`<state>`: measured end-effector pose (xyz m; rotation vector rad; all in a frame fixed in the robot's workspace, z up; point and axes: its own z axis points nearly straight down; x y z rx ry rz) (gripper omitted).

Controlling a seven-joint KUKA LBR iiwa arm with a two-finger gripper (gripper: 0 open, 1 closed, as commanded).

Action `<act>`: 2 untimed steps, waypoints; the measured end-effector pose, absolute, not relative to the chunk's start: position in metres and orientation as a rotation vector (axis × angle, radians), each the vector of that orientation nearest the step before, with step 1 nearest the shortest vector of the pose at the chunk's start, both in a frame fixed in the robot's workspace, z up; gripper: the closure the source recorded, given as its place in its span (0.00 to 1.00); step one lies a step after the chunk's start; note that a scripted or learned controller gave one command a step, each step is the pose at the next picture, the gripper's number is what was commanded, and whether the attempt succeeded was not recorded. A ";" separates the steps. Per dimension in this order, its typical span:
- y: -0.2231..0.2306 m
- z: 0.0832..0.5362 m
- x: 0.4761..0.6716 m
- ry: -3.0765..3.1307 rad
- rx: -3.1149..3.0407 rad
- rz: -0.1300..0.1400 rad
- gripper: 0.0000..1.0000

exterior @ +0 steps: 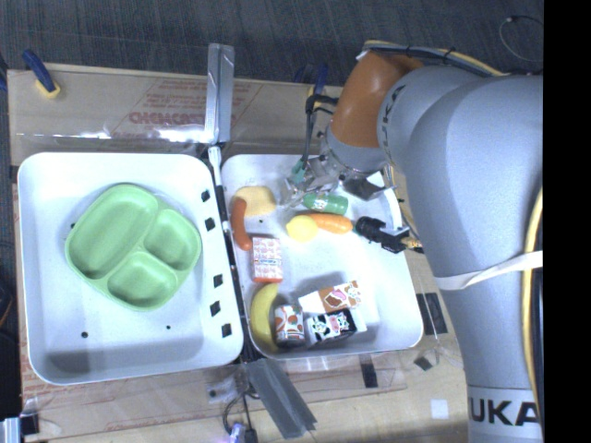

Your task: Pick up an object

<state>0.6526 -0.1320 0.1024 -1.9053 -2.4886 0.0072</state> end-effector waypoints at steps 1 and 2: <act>-0.131 0.101 0.651 -2.482 -1.900 0.010 0.00; -0.138 0.092 0.604 -2.497 -1.902 0.002 0.00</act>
